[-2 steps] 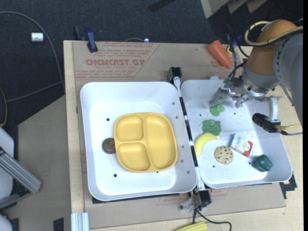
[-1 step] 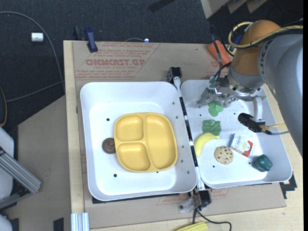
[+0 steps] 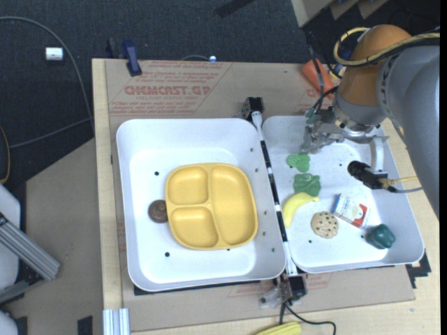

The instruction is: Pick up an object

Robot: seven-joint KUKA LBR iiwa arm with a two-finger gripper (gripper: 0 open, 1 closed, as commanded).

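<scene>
My gripper [image 3: 312, 144] hangs low over the far left part of the right bin [image 3: 401, 253], reaching in from the right. Just in front of it lies a small green piece [image 3: 299, 162], close to the tip but not visibly held. A second green piece [image 3: 306, 184] sits a little nearer. A yellow banana [image 3: 296, 207], a round cookie [image 3: 325, 225], a small white, red and blue carton [image 3: 348, 210] and a dark green object [image 3: 380, 236] lie toward the front of that bin.
The left bin [image 3: 133, 187] holds a yellow divided plate [image 3: 209, 206] with a brown round object [image 3: 158, 211] against its left side. A ridge [image 3: 272, 187] separates the two bins. The grey arm [image 3: 412, 82] covers the far right corner.
</scene>
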